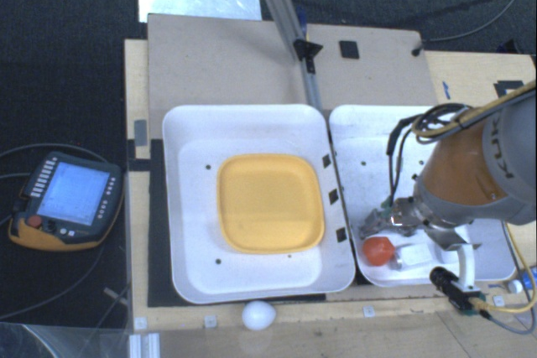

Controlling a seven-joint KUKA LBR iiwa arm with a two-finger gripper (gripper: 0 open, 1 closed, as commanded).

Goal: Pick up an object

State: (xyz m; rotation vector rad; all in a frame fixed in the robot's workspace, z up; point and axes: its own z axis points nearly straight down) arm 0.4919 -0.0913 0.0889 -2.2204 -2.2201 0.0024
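Over in the right bin (361,138), the gripper (382,222) is sitting low near the front wall, right above a small red round object (378,250), maybe a ball or toy tomato. Honestly can't tell whether the claw is spread or pinched, the wrist hides it. The left bin (189,205) just has a square yellow plate (270,203). My worry: the red thing sits tight against the bin wall, so a finger could clip the rim or nudge it rolling away instead of gripping it.
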